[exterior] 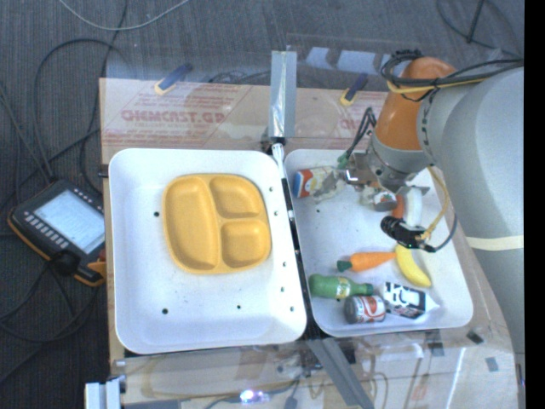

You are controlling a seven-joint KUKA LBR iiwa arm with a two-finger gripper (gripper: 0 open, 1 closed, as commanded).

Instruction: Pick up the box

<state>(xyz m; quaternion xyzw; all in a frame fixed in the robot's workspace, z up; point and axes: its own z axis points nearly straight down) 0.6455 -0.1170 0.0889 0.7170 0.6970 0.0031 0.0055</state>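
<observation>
The box (405,300) is small, black with white lettering, lying flat in the front right corner of the right bin (332,245), touching the can (366,309) and just below the banana (413,265), while my claw (368,177) hangs over the bin's back.
</observation>
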